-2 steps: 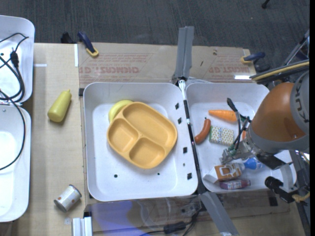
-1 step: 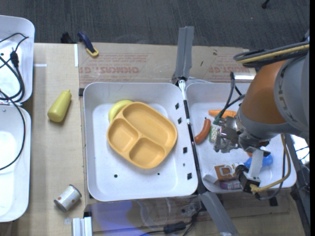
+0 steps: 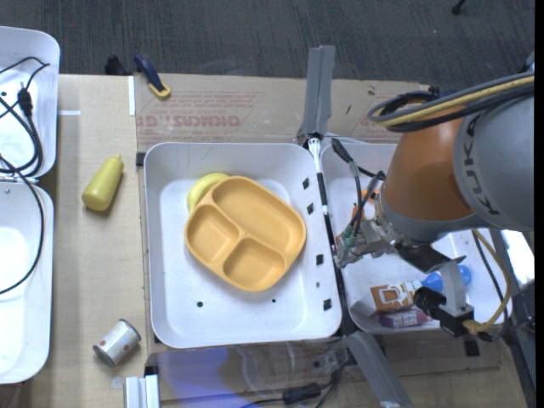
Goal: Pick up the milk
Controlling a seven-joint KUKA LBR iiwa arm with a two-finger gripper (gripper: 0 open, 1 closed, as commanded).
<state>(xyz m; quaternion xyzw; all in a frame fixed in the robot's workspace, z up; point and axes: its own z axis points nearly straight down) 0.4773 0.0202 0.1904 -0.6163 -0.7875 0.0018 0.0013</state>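
Note:
A small white and brown carton [image 3: 393, 297], which may be the milk, lies in the right bin [image 3: 361, 314] near its front edge. A pink and purple box [image 3: 401, 319] lies just in front of it. My gripper [image 3: 350, 246] hangs low over the left side of the right bin, close to the divider between the bins and up-left of the carton. The grey and orange arm hides most of the right bin behind it.
The left bin [image 3: 170, 304] holds a yellow divided tray [image 3: 245, 232] over a pale yellow plate [image 3: 206, 189]. A blue object [image 3: 448, 277] sits right of the carton. Outside on the bench lie a mustard bottle [image 3: 103, 184] and a can [image 3: 116, 341].

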